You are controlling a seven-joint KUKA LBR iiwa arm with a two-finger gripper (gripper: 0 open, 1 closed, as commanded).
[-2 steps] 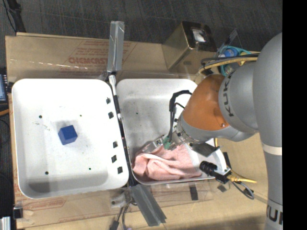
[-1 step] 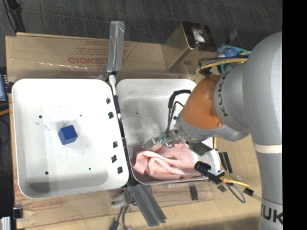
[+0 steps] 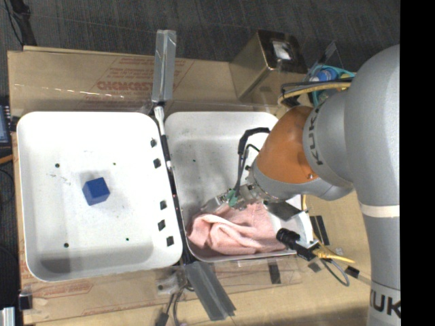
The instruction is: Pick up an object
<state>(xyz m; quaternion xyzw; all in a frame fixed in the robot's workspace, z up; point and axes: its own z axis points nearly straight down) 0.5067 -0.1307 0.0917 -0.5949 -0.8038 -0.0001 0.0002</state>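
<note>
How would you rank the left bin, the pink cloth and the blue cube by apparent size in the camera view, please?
1. left bin, by far the largest.
2. pink cloth, crumpled in the right bin, partly hidden by the arm, so its full extent is unsure.
3. blue cube, clearly the smallest.

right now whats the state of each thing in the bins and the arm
blue cube: resting flat in the left bin, apart from its walls, untouched
pink cloth: crumpled in a heap at the near edge of the right bin
arm: reaching into the right bin, wrist low over the cloth
gripper: at the cloth's upper edge
</note>
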